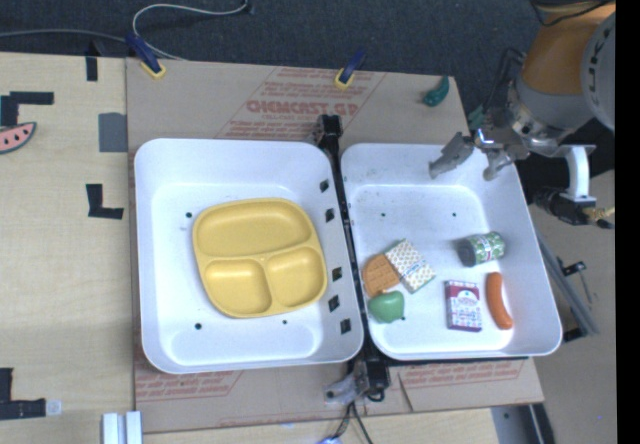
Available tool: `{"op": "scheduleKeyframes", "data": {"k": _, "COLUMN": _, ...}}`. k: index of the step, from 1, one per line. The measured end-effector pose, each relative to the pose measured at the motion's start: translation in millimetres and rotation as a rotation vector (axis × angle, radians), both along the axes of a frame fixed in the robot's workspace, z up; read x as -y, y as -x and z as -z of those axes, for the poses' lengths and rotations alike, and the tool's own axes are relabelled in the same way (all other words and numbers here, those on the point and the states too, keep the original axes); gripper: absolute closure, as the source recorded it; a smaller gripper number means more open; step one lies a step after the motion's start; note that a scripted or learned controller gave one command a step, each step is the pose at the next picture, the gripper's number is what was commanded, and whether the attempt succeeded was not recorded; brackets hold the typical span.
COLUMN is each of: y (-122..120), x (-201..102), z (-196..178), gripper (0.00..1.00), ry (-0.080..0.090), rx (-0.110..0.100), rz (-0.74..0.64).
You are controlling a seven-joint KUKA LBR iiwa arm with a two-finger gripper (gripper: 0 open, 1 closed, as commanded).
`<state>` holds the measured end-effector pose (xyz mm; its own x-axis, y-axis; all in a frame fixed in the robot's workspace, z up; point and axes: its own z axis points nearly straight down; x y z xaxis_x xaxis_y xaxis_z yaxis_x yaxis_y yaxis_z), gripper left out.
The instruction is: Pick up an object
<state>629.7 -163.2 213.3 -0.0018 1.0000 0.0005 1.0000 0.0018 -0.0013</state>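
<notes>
Grey fingers (468, 160) are hanging spread and empty; descending squarely over the green can (481, 249) seems wisest.

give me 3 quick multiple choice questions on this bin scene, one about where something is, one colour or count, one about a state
1. Where does the yellow tray lie?
A. left bin
B. right bin
C. on the cardboard

2. How many objects lie in the right bin?
A. two
B. four
C. six

3. What is the tool doing?
A. gripping the can
B. open above the right bin's far rim
C. resting on the tray

Key:
1 A: the yellow tray sits inside the left bin.
2 C: cookie, checkered packet, green piece, card box, can, sausage lie in the right bin.
3 B: the tool has spread fingers with nothing between them.
</notes>
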Motion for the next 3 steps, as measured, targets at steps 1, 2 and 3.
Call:
{"op": "scheduleKeyframes", "data": {"k": 1, "y": 51.5, "x": -2.8, "z": 111.0, "gripper": 0.0, "ry": 0.0, "rx": 0.0, "rz": 0.001}}
{"op": "scheduleKeyframes", "data": {"k": 2, "y": 91.8, "x": -9.7, "z": 126.5, "gripper": 0.0, "ry": 0.003, "rx": 0.007, "rz": 0.001}}
{"op": "scheduleKeyframes", "data": {"k": 3, "y": 144.3, "x": 10.5, "z": 126.6, "gripper": 0.0, "ry": 0.004, "rx": 0.008, "rz": 0.002}}
